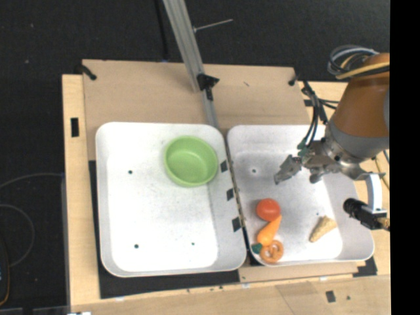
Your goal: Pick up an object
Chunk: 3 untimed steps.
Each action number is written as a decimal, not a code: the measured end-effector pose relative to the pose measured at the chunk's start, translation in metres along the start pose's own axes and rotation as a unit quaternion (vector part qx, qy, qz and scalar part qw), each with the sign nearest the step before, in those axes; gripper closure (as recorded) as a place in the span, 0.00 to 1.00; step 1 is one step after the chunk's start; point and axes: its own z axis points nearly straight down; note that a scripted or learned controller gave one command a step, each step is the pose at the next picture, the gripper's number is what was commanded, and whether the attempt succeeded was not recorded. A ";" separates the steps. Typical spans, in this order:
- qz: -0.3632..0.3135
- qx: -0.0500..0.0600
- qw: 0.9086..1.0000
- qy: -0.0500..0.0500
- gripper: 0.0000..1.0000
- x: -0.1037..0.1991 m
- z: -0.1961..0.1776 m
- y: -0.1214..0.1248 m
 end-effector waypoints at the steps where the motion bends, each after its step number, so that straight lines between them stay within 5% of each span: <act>1: 0.001 0.000 1.000 0.000 0.00 0.000 0.000 0.000; 3: 0.002 0.003 1.000 -0.001 0.00 -0.009 0.100 0.011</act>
